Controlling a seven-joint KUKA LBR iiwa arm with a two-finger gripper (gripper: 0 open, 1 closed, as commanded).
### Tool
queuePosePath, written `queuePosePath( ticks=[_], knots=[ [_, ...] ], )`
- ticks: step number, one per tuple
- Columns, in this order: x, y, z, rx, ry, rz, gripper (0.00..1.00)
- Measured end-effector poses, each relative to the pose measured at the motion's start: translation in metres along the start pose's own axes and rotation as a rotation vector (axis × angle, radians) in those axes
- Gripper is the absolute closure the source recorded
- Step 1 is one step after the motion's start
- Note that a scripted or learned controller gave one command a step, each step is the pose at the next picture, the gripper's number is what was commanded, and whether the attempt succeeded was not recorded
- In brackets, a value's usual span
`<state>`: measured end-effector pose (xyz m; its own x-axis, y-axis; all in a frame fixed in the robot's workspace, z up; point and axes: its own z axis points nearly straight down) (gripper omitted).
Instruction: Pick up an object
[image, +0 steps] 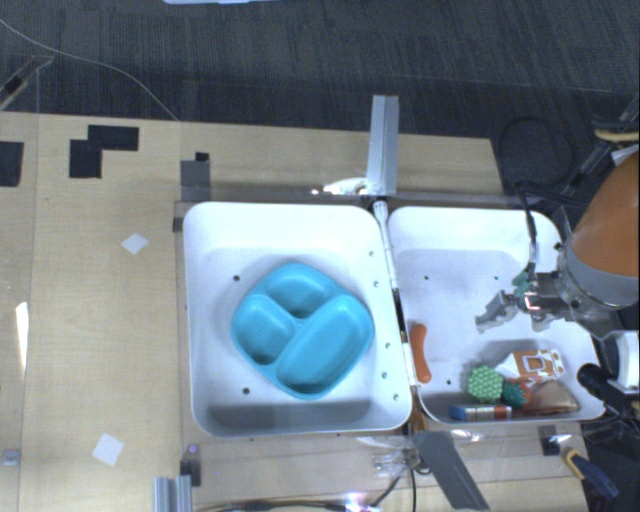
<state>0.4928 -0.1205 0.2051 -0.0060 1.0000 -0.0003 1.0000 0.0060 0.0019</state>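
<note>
You are at the approach step: nothing is lifted yet. The gripper (497, 312) hangs over the right bin (450, 240), about midway along its right side, above bare floor. Its fingers appear spread, with nothing between them.

The candidate objects lie along the near edge of the right bin. An orange piece (420, 352) rests against the left wall, near the near-left corner. A green ball (486, 383) sits toward the middle of the near edge, with a marker (480, 411) just beside it against the near wall. A carton (538, 364) and a brown item (550, 400) crowd the near-right corner, touching or nearly so.

The left bin (210, 300) carries a blue tray (302, 328) at its centre.

Next move: shift the gripper toward the near edge, centre it over one object, then descend. The orange piece stands apart from the rest and likely offers the cleanest grasp; the corner cluster risks a fouled closure.
</note>
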Motion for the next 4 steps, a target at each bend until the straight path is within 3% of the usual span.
queuePosePath(
  ticks=[1, 2, 3, 4],
  knots=[
    [-0.037, -0.006, 0.071, 0.000, 0.000, -0.095, 0.00],
    [-0.037, -0.005, 0.071, 0.000, 0.000, -0.095, 0.00],
    [-0.045, 0.055, 0.116, -0.009, -0.003, -0.347, 0.00],
    [0.006, -0.002, 0.115, -0.012, -0.004, -0.452, 0.00]
  ],
)
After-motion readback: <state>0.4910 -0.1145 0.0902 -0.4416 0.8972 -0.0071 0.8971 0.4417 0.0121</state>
